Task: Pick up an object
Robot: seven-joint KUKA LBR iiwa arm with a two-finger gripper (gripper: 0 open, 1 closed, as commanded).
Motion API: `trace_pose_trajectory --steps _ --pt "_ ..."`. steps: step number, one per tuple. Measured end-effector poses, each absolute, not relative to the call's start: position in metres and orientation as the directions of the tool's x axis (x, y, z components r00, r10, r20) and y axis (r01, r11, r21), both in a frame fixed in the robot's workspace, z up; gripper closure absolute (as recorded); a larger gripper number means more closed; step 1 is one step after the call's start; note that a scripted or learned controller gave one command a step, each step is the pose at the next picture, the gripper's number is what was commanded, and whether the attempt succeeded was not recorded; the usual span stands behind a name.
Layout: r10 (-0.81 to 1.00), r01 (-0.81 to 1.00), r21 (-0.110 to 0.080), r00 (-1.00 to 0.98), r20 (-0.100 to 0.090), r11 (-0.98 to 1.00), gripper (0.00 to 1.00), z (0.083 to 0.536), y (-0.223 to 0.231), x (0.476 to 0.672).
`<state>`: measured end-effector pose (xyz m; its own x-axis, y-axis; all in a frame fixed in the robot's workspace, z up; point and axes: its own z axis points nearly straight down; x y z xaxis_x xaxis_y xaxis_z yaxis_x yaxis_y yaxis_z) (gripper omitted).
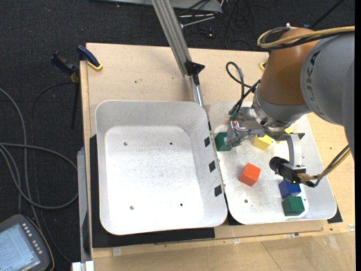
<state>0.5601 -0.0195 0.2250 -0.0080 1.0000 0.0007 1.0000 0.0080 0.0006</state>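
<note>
My gripper [236,133] hangs low over the upper left part of the right bin [265,216]. A dark green block [221,142] lies right against the gripper's left side, by the bin's left wall; whether it is held cannot be told. Just right of the gripper, partly under the wrist, is a yellow block [262,143]. An orange cube [249,174] sits in the bin's middle. A blue block [289,188] and a green block [293,206] lie close together at the near right.
The left bin [107,151] stands beside the right one, their walls touching in the middle. A slanted metal pole [175,38] rises behind the bins. A blue and yellow clamp [84,58] sits at the bench's far left corner.
</note>
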Motion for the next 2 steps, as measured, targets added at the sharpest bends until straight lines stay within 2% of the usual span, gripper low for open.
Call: trace_pose_trajectory --steps 2 --pt "1.000 1.000 0.002 -0.007 0.001 0.007 1.00 0.220 0.067 0.594"
